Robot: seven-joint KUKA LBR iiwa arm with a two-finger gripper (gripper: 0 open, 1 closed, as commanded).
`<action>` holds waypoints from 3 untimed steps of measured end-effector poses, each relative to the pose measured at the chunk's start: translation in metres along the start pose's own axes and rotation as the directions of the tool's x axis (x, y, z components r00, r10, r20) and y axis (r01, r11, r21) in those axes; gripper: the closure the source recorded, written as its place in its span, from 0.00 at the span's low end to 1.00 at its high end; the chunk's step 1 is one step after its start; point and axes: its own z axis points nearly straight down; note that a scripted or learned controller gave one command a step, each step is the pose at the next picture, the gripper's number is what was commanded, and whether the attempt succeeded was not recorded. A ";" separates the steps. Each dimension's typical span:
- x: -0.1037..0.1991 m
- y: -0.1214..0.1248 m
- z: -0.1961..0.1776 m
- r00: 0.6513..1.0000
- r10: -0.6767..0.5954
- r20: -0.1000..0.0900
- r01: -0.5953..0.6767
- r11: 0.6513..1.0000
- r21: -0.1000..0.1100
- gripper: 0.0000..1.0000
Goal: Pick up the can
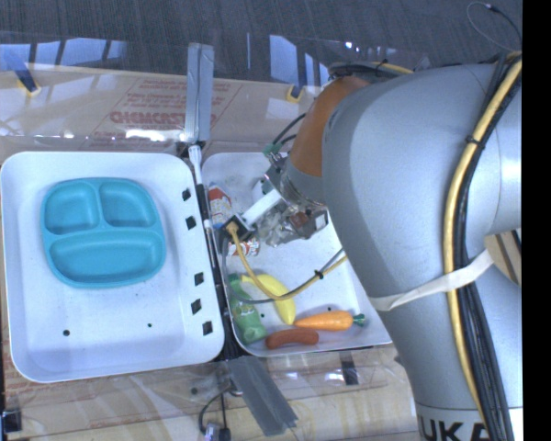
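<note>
A wood-grained table (119, 402) carries two shallow white bins side by side, and dark carpeted floor (165, 7) shows beyond its far edge. A clear sheet with reddish print (101, 108) lies flat behind the bins.

The left bin (18, 274) holds a blue divided plate (101, 232) in its far half. The near half of its floor is bare white.

The right bin (239, 168) is crowded. The can (219, 206), with a red and white label, sits against the bin's left wall in the far part. Along the near edge lie a green bottle (246, 318) by the left wall, a yellow banana (272, 289) just beside it, a brown sausage (292, 339) at the near rim and an orange carrot (325, 321) towards the right.

The grey arm (413, 200) comes in from the right and covers that bin's right side. The jaws hang low over the bin's middle, just right of the can and apart from it. I cannot tell whether they are released or clenched. Free floor in this bin is a narrow strip between the can and the near row of things.
</note>
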 end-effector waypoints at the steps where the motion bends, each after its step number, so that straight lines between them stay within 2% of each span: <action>1: -0.009 0.109 -0.121 0.999 -0.054 -0.004 0.054 0.999 -0.002 0.00; 2: 0.010 0.056 -0.014 0.998 0.062 0.000 -0.062 0.998 0.002 0.00; 3: 0.018 0.011 -0.005 0.999 0.032 0.001 -0.032 0.999 0.000 0.00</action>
